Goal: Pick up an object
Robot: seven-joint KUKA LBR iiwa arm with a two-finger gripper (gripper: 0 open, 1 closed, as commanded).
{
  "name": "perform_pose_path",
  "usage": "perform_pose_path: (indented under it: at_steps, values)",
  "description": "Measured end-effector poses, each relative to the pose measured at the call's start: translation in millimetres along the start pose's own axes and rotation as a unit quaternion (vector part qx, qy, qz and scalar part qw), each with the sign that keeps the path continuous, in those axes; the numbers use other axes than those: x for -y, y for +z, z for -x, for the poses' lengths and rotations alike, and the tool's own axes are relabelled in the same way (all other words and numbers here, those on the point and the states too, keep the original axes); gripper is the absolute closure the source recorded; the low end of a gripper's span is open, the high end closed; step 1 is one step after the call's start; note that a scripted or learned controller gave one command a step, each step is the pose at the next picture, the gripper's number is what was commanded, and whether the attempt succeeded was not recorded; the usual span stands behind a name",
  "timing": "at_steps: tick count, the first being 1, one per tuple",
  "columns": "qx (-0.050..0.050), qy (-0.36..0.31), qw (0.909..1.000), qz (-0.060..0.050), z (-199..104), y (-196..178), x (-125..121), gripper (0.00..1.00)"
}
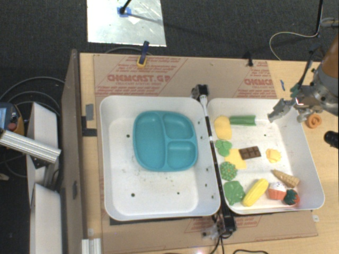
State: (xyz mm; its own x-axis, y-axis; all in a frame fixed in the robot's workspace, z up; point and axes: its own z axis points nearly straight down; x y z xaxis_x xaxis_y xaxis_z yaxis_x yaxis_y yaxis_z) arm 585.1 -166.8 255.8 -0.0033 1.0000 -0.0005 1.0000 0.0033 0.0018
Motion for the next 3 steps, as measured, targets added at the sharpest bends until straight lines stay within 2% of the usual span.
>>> perform_pose_path:
  at_steps: [1, 2, 3]
  values:
    - [-0.003, 0.000, 1.0000, -0.007, -34, 127, 37, 0.00]
    - [-0.002, 0.002, 1.0000, 0.001, -4, 170, 13, 0.00]
    - [0.000, 0.001, 1.0000, 0.005, -4, 156, 12, 1.00]
